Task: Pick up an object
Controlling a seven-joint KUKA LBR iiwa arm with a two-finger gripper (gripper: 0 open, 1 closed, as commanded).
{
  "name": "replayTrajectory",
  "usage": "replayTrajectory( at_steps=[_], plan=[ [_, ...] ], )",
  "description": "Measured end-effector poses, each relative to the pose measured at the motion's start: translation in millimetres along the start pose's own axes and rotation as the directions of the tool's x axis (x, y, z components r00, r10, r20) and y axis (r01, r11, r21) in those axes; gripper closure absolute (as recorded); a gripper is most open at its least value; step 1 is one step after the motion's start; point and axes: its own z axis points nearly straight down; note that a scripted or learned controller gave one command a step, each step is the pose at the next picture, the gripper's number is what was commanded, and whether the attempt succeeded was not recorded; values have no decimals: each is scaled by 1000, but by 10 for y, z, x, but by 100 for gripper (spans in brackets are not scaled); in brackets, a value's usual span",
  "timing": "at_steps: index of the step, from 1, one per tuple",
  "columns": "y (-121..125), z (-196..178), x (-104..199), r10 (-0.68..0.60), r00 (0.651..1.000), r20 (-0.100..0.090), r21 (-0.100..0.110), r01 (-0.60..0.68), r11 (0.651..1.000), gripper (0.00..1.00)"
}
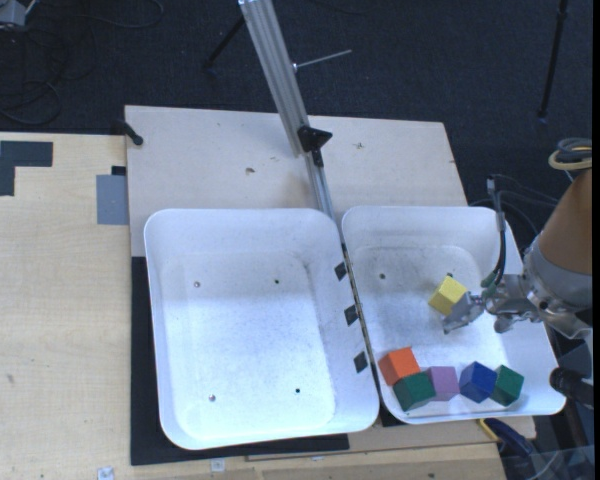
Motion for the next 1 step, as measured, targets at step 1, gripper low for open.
replayTrajectory(
  at_steps=[1],
  plan=[
    [577, 1070, -104, -6, 1000, 1, -1, 6, 1000, 0]
  ],
)
